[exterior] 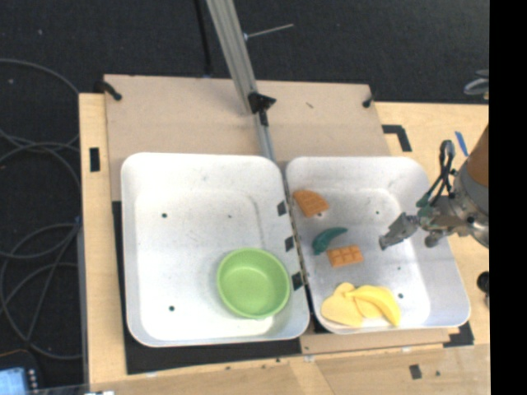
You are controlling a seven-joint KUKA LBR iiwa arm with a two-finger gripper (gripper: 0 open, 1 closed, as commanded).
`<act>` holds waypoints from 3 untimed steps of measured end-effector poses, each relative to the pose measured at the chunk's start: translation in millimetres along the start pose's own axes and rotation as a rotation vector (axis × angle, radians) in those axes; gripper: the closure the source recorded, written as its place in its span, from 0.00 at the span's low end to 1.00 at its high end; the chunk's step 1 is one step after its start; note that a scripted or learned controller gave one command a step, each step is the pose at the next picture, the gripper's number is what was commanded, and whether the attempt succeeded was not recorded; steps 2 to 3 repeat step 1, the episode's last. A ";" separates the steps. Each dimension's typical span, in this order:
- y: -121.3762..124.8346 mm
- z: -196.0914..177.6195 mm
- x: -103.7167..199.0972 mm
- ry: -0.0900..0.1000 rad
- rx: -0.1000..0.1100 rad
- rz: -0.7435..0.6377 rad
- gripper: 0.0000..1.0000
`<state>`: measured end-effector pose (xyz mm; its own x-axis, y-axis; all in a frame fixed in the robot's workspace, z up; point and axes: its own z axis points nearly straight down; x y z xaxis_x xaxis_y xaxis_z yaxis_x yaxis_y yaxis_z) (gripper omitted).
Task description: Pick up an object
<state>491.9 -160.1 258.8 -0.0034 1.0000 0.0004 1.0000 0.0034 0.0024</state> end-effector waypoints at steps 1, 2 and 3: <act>0.0 -0.1 -0.2 0.000 -0.001 0.002 0.00; 0.0 -0.1 -0.2 0.000 -0.001 0.002 0.00; 0.0 -0.1 -0.2 0.000 -0.001 0.002 0.00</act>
